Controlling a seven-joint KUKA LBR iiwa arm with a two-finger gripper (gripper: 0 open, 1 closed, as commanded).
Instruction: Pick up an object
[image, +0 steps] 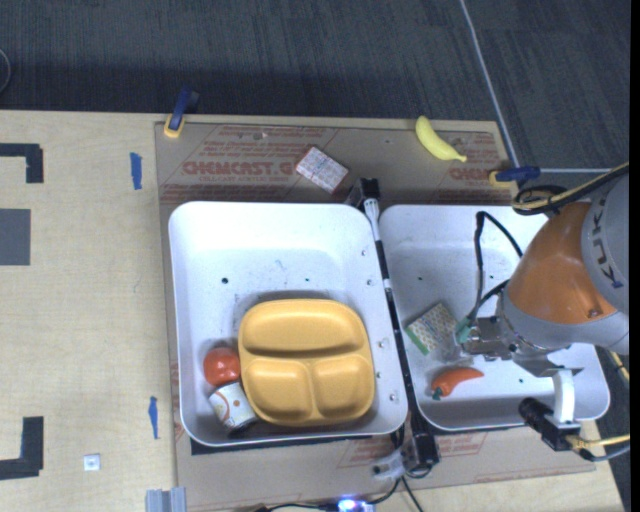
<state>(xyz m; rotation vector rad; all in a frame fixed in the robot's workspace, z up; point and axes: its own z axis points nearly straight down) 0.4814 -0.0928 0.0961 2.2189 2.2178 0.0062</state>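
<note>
Although the gripper (480, 342) sits low inside the right bin (440, 235), its tips are lost in a dark clutter of metal and cable, so whether they stand apart or together cannot be told. Nothing shows between them.

Landmark: right bin. Within it, just beside the gripper on the side toward the left bin, lies a small speckled packet (432, 327). Just below the gripper, toward the bin's near wall, lies an orange carrot-shaped toy (455, 380). Both lie flat on the bin floor; either is a candidate.

Left of the right bin, the left bin (190, 300) holds a yellow divided tray (305, 360), a red-orange ball (221, 364) and a small white-and-orange piece (230, 403) tucked against it. Beyond the right bin's far wall, a banana (438, 139) rests on cardboard.

Judgement: approach step, no grasp yet confirmed. Next move likely calls for centring over the packet or the toy, descending and closing squarely; the packet, being thin, could slip.
</note>
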